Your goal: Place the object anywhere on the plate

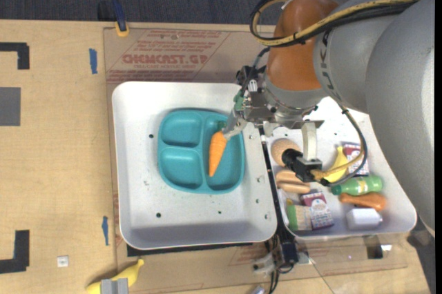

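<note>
Grey arm (373, 65) nearest; claw (235, 121) state we cannot tell. Carrot (217, 151) lies on plate (183, 148): we judge light, stiff, slick; grab mid-body.

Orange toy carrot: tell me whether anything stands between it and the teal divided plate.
Nothing visible does. The orange toy carrot already lies in the right-hand compartment of the teal divided plate, which sits in the left white bin. The gripper is just above the carrot's top end; whether it grips it cannot be told.
</note>
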Motion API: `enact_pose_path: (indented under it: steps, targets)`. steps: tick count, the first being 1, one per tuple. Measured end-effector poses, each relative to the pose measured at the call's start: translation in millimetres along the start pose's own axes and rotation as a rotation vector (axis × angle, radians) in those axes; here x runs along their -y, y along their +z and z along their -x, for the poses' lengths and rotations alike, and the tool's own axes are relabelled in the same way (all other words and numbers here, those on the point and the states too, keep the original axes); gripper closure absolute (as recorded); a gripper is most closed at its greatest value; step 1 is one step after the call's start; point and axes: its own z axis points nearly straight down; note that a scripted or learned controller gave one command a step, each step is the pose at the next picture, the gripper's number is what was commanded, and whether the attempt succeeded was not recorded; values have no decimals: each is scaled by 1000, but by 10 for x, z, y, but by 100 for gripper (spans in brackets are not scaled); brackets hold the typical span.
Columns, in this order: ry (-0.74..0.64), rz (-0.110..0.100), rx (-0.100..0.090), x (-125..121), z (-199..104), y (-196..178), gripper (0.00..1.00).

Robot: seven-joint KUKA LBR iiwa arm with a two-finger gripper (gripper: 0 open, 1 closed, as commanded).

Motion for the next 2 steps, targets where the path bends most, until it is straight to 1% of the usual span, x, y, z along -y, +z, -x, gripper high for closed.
enact_pose_path:
  steps: [1, 2]
  targets:
    - [-4, 5, 0, -13, -12, -104, 100]
    - [-3, 4, 0, -11, -11, -98, 0]
